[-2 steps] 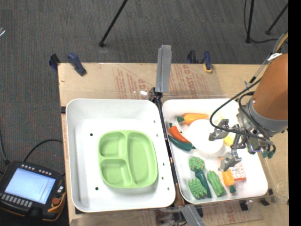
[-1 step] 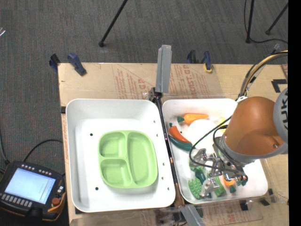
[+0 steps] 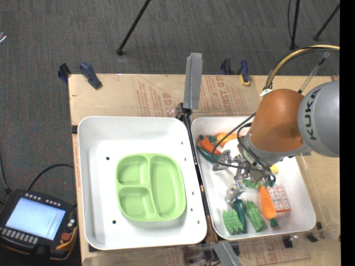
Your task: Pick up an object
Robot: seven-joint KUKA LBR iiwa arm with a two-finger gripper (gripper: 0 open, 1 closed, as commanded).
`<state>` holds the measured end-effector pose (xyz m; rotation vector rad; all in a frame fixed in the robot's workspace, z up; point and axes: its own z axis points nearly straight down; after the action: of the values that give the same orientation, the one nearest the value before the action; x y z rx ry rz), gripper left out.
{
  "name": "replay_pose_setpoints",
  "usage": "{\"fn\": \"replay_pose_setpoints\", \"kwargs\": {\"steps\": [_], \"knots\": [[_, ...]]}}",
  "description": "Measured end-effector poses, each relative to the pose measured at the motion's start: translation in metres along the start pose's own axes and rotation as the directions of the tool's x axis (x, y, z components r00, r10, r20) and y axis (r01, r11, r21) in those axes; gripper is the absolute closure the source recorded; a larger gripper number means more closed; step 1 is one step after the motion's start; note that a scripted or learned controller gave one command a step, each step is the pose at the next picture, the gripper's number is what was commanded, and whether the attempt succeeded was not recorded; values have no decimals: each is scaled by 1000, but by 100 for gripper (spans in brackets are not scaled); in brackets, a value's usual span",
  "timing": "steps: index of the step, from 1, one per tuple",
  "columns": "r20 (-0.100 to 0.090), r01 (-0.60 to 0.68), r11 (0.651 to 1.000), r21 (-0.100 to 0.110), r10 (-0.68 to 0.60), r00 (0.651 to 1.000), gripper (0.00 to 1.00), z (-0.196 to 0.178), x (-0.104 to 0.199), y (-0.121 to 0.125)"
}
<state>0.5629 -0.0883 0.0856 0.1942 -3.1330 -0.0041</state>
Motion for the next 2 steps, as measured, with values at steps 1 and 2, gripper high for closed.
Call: {"fn": "replay_pose_setpoints", "kwargs": {"steps": [1, 2], "knots": [[4, -2, 1000, 2, 2, 1000, 0, -7, -67, -8], [3, -180, 984, 1, 180, 984, 0, -2, -2, -37]]}}
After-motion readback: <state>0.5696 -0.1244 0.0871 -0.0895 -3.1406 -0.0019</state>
